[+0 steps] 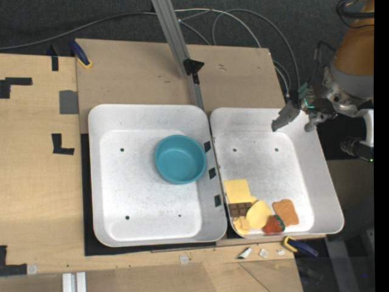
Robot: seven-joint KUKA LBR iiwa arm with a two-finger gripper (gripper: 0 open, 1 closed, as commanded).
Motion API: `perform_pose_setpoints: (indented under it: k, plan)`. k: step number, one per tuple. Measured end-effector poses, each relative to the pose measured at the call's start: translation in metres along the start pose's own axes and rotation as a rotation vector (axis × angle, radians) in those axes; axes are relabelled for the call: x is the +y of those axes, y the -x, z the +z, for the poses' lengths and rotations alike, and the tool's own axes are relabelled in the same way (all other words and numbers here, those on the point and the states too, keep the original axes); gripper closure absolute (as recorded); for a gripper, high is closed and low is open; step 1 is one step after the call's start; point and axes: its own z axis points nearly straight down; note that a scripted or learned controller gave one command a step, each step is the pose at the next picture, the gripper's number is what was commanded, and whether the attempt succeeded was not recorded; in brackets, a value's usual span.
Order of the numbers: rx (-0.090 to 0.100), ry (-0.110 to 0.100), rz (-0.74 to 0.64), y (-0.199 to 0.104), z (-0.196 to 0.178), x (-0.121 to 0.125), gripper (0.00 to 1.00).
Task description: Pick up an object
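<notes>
Camera view, beginning at the near edge: a small heap of food-like pieces lies in the near corner of the right bin (316, 181), with a yellow block (237, 191), a brown waffle-like piece (239, 210), a pale yellow piece (257, 214), a red piece (273, 225) and an orange piece (286, 212) all close together. Further back, a blue bowl (179, 158) sits in the left bin (109, 181). Farthest, the claw (299, 119) hangs over the far right corner of the right bin, its two fingers apart and with nothing between them. In my judgement the pick is not yet begun; approach, descent and closing remain.
</notes>
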Motion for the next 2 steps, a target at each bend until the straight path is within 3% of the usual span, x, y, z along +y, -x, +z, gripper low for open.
perform_pose_setpoints:
  k: [1,2]
  plan:
    - [0.0,0.0,0.0,0.0,0.0,0.0,0.0]
    - [0.0,-0.004,0.001,-0.004,0.045,-0.005,0.0]
